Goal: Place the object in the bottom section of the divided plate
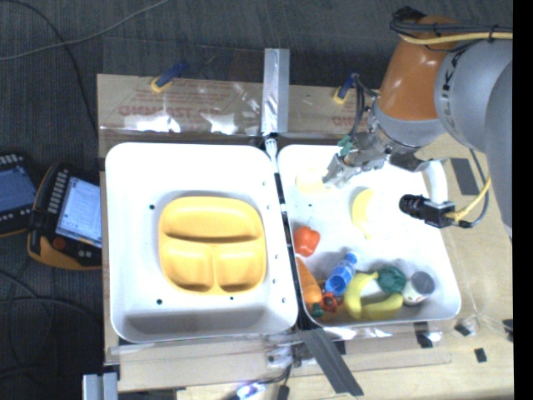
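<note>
Plate, yellow and divided, lies in the middle of the left bin. It has two small sections on its near side and one long section across its far side, with rounded corners and a glossy, plain surface that carries no writing.

To the right of the plate, at the near end of the right bin, small toys lie crowded together: a carrot closest to the plate, then a blue bottle, a banana, a green piece and a grey can. An orange pepper sits just beside the wall that the two bins share, level with the plate's middle. Further right and farther back lies a pale yellow slice, apart from the rest.

Beyond the slice, to the plate's far right, the gripper hangs over the far part of the right bin; whether it is open or closed cannot be told.

Beyond the plate, a clear plastic sheet bears red print too faint to read. Dark letters on the arm are also unreadable.
</note>
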